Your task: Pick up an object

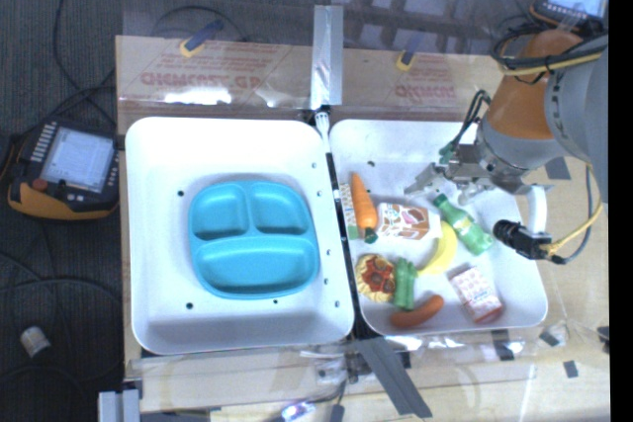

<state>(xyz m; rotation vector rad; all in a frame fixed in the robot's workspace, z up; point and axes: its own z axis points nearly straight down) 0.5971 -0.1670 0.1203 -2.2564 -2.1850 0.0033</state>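
I see dark grey carpet around bench, loose cables on floor, teach pendant lying at left. Bench top brown board under clear sheet. Left bin holds blue divided tray. Right bin holds task objects: carrot, juice carton, banana, green bottle, sausage, small red box. Gripper sits low over right bin, just beside bottle top. Fingers spread apart, nothing between them.
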